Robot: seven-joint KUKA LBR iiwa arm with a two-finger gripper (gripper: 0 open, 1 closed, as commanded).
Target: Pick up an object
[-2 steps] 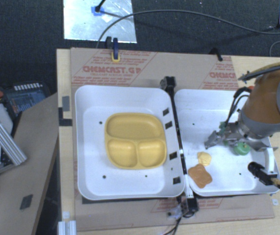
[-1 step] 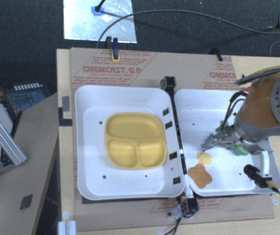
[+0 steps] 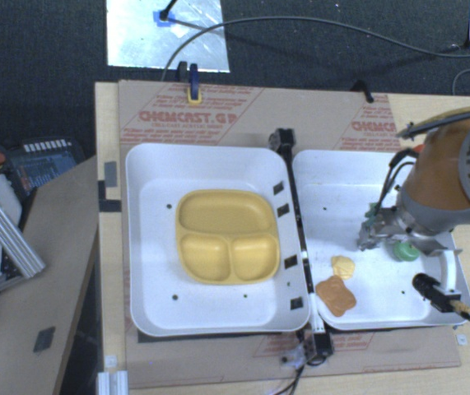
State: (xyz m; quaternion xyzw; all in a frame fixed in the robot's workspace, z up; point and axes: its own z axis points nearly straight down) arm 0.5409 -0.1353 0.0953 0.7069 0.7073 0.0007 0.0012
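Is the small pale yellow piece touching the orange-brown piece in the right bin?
Cannot tell. In the camera view the pale yellow piece sits just above the orange-brown piece; their edges meet or nearly meet, with no plain gap or contact visible.

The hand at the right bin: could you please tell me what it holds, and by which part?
It cannot be told: the hand hangs over the right white bin.
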